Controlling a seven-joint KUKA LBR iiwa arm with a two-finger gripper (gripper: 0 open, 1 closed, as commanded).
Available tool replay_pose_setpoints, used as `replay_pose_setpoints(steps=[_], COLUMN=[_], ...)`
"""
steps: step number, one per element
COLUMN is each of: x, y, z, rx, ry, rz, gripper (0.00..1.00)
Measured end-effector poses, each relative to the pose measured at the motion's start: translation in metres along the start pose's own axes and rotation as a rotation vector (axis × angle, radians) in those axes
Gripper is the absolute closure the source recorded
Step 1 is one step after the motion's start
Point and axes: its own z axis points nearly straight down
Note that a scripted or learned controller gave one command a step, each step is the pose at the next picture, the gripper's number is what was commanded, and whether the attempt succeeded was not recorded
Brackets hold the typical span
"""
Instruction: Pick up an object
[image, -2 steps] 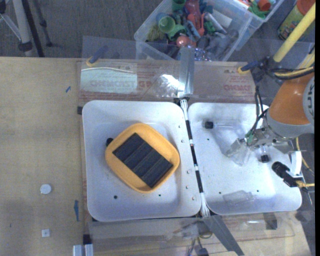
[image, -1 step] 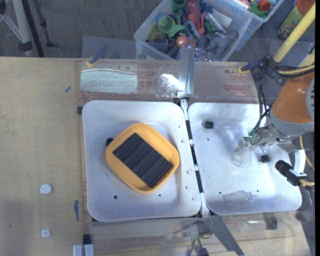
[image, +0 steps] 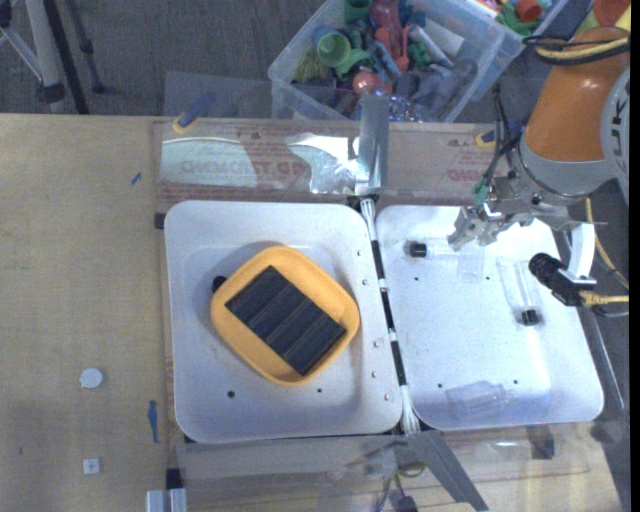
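My hand (image: 478, 228) hangs over the far part of the right bin (image: 570, 395), and from this angle I cannot tell whether it is released or clenched — nothing visibly sits in it. The nearest candidates lie just below and to the arm side of it: clear, tube-like pieces with black ends, one (image: 521, 295) near the bin's middle, another black-capped bit (image: 416, 248) off toward the divider. They look light, stiff and slick, likely to roll or squirt out; I'd take one across its middle. Well away, in the left bin (image: 185, 330), rests a yellow pad with a dark ribbed top (image: 284, 314) — broad, probably too wide except at an edge.
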Motion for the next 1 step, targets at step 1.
replay_pose_setpoints(steps=[1], x=[0.0401], y=[0.0616], z=[0.0151], rx=[-0.001], ry=[-0.001], rz=[-0.012], gripper=[1.0])
